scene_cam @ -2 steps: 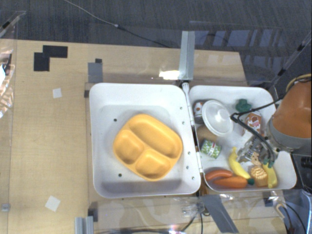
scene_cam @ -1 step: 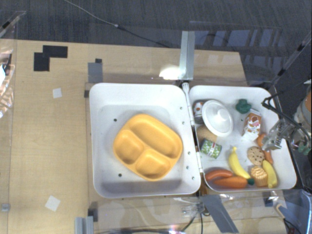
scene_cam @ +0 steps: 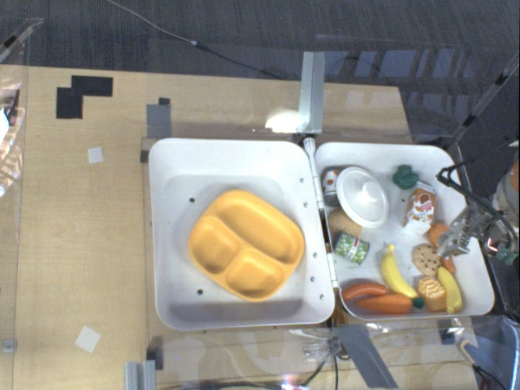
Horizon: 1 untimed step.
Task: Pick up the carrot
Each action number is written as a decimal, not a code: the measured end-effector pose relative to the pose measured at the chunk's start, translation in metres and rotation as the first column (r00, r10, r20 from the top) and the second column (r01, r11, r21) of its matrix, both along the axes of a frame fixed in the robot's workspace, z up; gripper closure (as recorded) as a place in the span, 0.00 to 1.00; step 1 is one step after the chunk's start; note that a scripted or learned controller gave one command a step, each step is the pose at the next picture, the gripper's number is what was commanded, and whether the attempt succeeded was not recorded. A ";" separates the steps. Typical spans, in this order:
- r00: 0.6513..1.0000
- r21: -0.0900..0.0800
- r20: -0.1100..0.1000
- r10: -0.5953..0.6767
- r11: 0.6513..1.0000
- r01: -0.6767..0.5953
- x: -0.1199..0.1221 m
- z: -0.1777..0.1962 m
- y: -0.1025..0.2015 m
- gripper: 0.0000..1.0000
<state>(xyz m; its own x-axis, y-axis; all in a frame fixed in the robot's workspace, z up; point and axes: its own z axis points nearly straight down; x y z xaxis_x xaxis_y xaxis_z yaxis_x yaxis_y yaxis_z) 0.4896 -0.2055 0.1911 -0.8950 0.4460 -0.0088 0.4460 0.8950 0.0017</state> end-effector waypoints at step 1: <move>0.996 0.000 -0.001 0.089 0.996 -0.089 0.000 -0.021 0.000 1.00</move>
